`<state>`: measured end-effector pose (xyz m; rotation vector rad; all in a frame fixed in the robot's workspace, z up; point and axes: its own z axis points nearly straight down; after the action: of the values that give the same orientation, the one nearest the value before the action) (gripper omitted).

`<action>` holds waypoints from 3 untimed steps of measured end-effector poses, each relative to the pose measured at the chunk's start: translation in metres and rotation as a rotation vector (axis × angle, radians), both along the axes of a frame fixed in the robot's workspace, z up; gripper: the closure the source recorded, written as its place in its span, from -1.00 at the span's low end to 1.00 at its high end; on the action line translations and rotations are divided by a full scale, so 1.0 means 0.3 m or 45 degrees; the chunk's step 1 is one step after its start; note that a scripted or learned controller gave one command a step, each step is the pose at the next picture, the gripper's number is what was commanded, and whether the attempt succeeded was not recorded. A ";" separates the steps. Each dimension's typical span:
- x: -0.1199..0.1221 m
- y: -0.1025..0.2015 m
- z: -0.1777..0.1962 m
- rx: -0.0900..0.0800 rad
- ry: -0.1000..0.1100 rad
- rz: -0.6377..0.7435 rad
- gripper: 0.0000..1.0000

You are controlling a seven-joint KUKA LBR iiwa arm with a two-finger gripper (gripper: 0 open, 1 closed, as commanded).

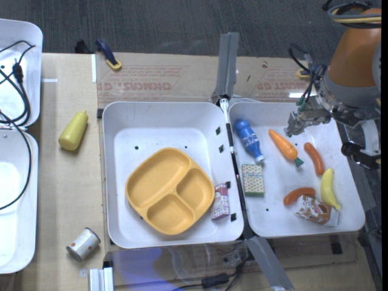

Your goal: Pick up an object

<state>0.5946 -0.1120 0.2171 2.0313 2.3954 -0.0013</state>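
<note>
My gripper [295, 125] hangs over the far right part of the right bin [351, 220], just above and right of an orange carrot [284, 145]. Nothing shows between its fingers. In the same bin lie a blue bottle [248, 138], a green-and-white sponge block [253, 179], a small orange sausage [314, 157], a yellow banana [328, 188], another orange sausage [299, 196] and a brown-and-white packet [315, 210].
The left bin [115, 162] holds a yellow divided plate [170, 190] and a small pink packet [220, 202] by its right wall. On the bench to the left lie a yellow bottle [73, 131], a tin can [83, 244] and a blue-yellow clamp [107, 54].
</note>
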 end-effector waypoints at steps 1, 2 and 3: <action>-0.001 0.000 -0.001 0.000 0.001 0.000 -1.00; -0.096 -0.080 -0.256 0.000 0.003 -0.147 -1.00; 0.042 -0.156 -0.419 -0.001 0.001 -0.091 -1.00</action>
<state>0.6072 -0.1588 0.0913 2.1158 2.3212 -0.0029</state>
